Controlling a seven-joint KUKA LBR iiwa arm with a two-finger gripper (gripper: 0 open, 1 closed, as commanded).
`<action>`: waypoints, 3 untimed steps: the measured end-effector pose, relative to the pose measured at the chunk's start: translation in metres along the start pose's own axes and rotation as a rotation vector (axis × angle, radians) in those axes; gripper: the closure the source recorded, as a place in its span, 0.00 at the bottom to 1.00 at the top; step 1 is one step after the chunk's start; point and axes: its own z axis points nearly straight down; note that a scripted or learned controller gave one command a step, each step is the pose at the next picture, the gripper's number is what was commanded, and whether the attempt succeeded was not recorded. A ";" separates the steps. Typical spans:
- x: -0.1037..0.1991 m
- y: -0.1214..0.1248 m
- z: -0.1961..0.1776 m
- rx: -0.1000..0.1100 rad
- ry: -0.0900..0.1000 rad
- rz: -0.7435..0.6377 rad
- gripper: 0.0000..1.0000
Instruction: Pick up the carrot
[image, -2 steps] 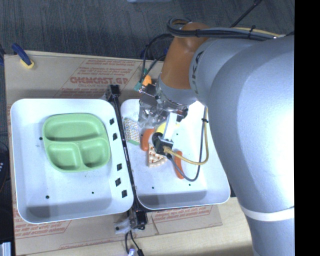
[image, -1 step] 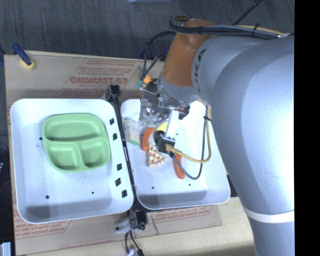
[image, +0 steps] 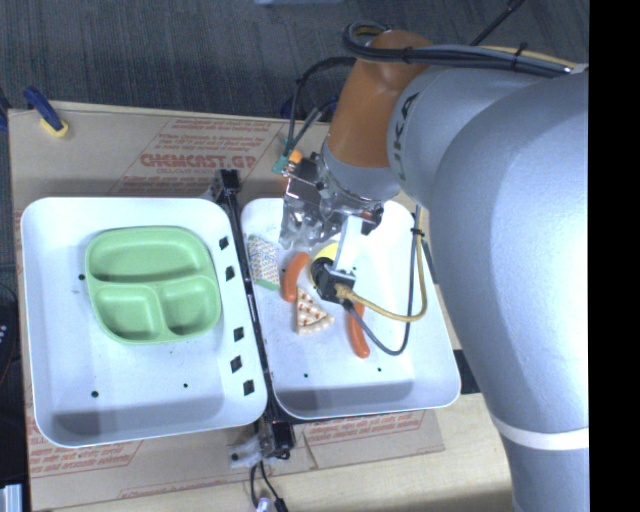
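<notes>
Camera view puts my gripper (image: 300, 228) low at the far left of the right bin (image: 430, 385); I cannot tell its state. A carrot (image: 293, 277) lies just near of it, beside a pizza slice (image: 311, 317). Another orange piece (image: 357, 334) lies farther right. I see a green tray (image: 152, 283) in the left bin (image: 45, 400).

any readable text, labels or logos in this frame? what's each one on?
"CHEMCAST GP": red print on the brown cardboard sheet beyond the left bin, blurred, so approximate.
Smaller red lines around it and along the cardboard's near edge: too blurred to read.
Dark lettering on the arm by its orange band: unreadable at this angle.
</notes>
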 end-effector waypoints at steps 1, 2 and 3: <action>0.000 0.000 -0.010 0.003 -0.001 -0.007 1.00; 0.001 0.000 -0.020 0.005 -0.001 -0.015 1.00; 0.001 0.000 -0.030 0.008 -0.002 -0.023 1.00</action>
